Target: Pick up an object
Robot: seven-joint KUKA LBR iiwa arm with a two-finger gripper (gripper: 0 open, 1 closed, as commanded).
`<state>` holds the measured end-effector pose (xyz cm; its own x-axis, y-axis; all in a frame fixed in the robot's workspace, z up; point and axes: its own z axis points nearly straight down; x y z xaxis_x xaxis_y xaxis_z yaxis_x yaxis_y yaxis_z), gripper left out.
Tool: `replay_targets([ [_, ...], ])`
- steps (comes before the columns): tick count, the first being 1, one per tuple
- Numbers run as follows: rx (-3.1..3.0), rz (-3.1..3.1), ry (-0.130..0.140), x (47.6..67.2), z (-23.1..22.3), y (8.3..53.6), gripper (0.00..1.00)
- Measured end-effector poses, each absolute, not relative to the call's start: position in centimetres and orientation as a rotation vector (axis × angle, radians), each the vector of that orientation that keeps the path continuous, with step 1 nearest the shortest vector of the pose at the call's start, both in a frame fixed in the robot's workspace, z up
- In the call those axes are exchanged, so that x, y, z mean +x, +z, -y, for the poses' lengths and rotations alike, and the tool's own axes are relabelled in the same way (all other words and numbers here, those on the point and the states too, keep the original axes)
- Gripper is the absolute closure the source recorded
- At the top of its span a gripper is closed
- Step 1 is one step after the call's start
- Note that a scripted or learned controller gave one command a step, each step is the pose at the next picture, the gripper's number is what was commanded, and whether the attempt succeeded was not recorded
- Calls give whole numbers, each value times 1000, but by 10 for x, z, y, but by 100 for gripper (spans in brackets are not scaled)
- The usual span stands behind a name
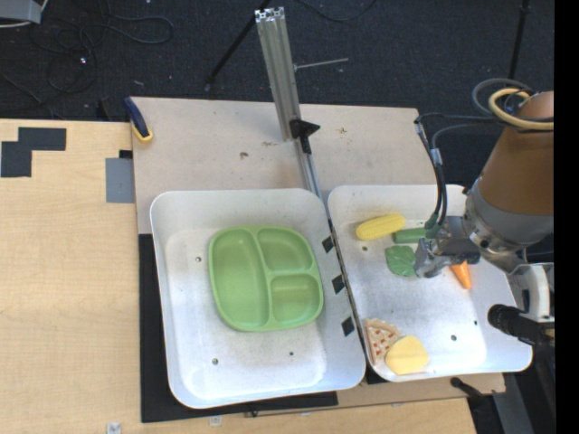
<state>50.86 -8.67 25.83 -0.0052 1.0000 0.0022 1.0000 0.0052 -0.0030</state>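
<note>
- Nearest the camera, in the right bin's [507,358] front corner at about 7 o'clock, a yellow wedge [407,355] lies touching a waffle-patterned piece [380,337] on its left.
- Deeper in that same bin sit the likely things to pick — a green lumpy piece [400,260] right against the gripper [427,262], on its 9 o'clock side.
- A yellow corn cob [380,227] lies at about 11 o'clock from the green piece, tilted, with a slim green stick [412,236] just beside its right end.
- An orange carrot-like piece [462,275] lies at 3 o'clock of the gripper, close to it.
- The gripper is low over the bin floor beside the green piece; whether its claw is open or closed I cannot tell — the dark metal blurs together.
- The arm [520,174] comes in from 3 o'clock, its orange band high at the frame's right.
- The left bin [181,369] holds a green divided plate [267,277] with three compartments, lying flat near the middle.
- Between the bins, at 12 o'clock, an aluminium post [280,70] rises from the bench [208,143].
</note>
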Motion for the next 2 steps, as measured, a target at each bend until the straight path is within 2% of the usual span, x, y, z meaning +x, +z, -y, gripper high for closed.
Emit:
replay_targets([
  [1, -2213, 2223, 3, 515, 40, 252, 100],
  [2, -2214, 2223, 4, 504, -4, 244, 100],
])
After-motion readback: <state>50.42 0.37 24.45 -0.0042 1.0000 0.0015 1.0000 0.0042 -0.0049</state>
